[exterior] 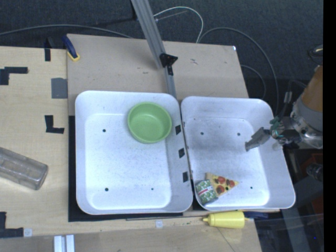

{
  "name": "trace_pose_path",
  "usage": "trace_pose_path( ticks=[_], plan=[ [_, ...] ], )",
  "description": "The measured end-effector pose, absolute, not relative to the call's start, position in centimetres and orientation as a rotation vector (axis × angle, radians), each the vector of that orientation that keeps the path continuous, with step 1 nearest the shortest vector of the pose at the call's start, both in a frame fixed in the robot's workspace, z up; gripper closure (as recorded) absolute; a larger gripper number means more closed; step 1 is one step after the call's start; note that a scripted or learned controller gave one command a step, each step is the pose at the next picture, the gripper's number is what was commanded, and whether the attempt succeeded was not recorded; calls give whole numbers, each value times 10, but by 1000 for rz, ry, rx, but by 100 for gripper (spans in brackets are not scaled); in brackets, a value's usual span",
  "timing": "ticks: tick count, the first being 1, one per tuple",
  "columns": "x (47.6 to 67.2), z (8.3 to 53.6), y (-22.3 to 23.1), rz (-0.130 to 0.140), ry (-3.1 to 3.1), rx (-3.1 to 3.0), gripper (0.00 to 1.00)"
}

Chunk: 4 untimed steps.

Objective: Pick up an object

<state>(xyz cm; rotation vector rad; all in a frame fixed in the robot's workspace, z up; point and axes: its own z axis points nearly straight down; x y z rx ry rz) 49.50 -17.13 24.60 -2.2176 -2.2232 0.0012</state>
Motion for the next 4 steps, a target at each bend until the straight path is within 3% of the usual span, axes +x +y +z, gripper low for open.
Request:
trace_pose_path(
  ticks=[1,4],
  plan=[
    [495,246,-171,1,-2223,-2218,0],
    [501,90,-173,1,-2223,-2221,0]
  ],
)
